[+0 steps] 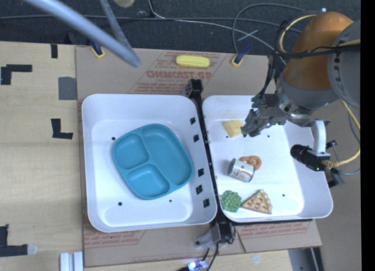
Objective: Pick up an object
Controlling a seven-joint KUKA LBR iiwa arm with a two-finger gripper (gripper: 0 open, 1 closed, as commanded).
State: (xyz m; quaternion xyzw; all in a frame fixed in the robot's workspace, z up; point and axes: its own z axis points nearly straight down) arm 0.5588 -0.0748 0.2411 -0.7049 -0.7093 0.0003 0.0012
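The right bin [296, 202] holds a pale yellow block [232, 128] near its back, a small can [241, 171] with a pretzel [252, 161] beside it, a green broccoli piece [231, 200] and a pizza slice [258, 202] at the front. My gripper [253, 128] hangs low over the back of this bin, its dark fingers just right of the yellow block. Nothing shows between the fingers.
The left bin [94, 147] holds a blue divided plate [152, 160]. A yellow corn cob [192, 61] lies on the cardboard behind the bins. A dark clip divider [199, 135] runs between the bins. Cables and a black fitting [307, 155] sit at the right bin's edge.
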